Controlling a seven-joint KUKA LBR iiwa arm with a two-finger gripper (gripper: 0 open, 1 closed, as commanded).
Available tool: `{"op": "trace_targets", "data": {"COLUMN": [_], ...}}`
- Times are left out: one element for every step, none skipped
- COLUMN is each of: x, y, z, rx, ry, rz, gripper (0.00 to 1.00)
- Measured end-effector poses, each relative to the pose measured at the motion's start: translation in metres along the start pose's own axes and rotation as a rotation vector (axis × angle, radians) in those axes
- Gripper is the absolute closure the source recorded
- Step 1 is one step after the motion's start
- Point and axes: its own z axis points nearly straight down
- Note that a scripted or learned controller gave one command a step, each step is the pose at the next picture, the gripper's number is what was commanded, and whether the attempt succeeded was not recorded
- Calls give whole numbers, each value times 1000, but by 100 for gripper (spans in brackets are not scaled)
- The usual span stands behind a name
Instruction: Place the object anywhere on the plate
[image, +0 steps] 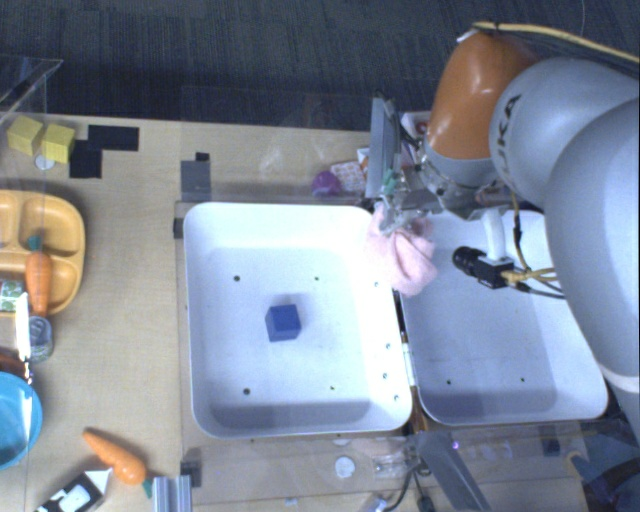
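Note:
A pink soft object (408, 258) hangs from my gripper (398, 215) over the seam between the two bins, at the back edge. The fingers pinch its top, so the gripper is shut on it. A small blue cube (283, 321) lies in the middle of the left bin (230, 405). A yellow divided plate (58, 222) sits on the bench far to the left, outside the bins, with a carrot (38, 282) on it. The grey arm with its orange band comes in from the upper right, over the right bin (520, 390).
A blue bowl (14, 425) is at the left edge, lower down. Another carrot (118, 457) lies at the bottom left. Yellow blocks (42, 140) stand at the back left. A small purple item (326, 182) lies behind the left bin.

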Motion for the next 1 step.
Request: {"op": "trace_targets", "data": {"x": [57], "y": [-34], "z": [3], "rx": [7], "ry": [2], "rz": [-129], "gripper": [100]}}
